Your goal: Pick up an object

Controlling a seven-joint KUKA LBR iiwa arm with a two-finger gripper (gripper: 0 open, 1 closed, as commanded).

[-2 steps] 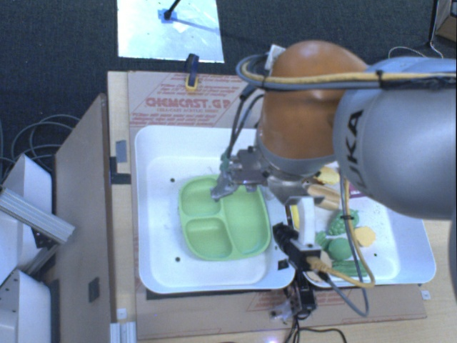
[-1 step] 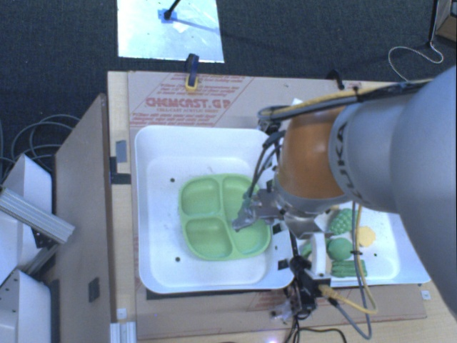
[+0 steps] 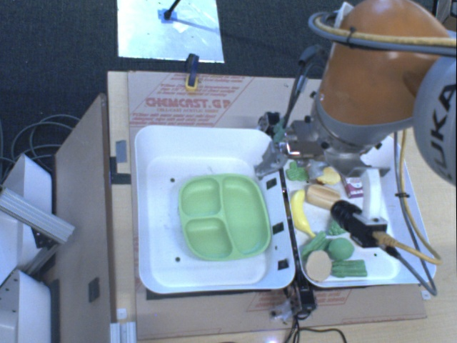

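Two white bins sit on the table, a green divided plate in the left one. I hover at twelve o'clock over the right bin; the banana lies below at six. My jaws' state I cannot tell. Next: descend.

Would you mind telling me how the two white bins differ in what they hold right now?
The left bin holds one green divided tray, lying flat; the right bin holds many small items, among them a banana. The arm hangs over the right bin, not the left. Both are shallow and white.
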